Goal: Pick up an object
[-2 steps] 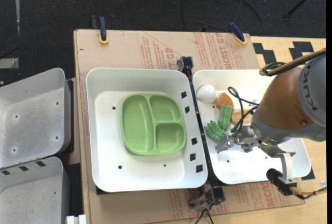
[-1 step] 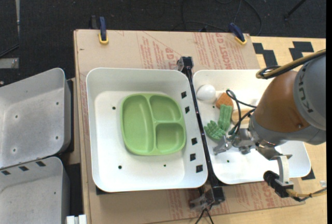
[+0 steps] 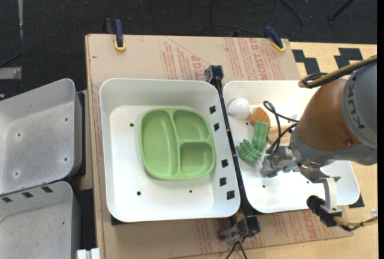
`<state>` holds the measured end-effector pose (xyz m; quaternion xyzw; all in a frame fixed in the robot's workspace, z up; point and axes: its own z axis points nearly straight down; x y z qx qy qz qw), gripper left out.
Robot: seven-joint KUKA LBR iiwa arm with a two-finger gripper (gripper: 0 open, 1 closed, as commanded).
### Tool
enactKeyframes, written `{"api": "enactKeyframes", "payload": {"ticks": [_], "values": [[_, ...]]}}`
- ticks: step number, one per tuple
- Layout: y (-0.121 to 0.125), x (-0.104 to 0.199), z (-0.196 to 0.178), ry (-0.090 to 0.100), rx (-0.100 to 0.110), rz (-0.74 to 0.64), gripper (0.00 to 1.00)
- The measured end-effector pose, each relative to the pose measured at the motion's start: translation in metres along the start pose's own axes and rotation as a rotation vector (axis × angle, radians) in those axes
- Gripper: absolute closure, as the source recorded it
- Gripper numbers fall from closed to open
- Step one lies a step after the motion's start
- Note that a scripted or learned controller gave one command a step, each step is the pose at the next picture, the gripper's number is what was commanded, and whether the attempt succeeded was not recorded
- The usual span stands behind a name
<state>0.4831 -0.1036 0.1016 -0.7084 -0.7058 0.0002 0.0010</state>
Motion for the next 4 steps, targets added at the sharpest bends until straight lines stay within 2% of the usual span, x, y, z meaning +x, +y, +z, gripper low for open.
{"api": "enactKeyframes", "payload": {"ticks": [2, 3, 4], "values": [[0.011, 0.005, -0.101, -0.002, -0.007, -0.007, 1.0], [0.022, 0.053, -0.117, 0.0, -0.004, -0.011, 1.0], [0.029, 0.106, -0.113, 0.0, -0.002, -0.011, 1.0]]}}
